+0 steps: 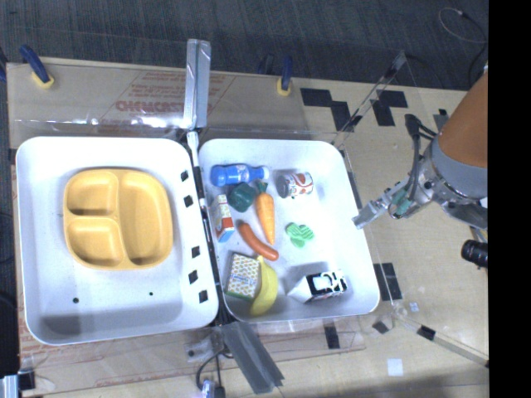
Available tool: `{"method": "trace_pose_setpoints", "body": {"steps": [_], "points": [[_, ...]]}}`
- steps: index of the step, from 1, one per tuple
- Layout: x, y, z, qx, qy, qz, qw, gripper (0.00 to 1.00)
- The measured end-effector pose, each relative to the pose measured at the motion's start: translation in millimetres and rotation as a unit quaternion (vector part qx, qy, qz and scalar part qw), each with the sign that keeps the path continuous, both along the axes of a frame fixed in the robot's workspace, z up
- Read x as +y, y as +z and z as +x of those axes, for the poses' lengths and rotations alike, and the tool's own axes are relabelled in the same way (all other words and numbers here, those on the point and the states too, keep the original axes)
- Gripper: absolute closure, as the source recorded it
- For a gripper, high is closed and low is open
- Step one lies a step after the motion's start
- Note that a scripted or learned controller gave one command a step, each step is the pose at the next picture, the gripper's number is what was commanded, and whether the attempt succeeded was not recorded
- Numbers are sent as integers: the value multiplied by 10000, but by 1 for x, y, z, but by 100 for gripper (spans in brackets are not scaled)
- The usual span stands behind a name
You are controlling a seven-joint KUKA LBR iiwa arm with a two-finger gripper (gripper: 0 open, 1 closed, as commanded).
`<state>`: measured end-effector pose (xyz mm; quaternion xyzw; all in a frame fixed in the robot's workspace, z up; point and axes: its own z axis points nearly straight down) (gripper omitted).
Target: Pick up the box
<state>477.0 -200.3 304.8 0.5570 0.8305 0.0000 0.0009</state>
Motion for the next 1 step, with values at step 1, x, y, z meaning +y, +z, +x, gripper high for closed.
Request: {"method": "trace_pose_setpoints", "body": {"steps": [1], "points": [[4,-96,0,23,-173,10,9998,100]]}}
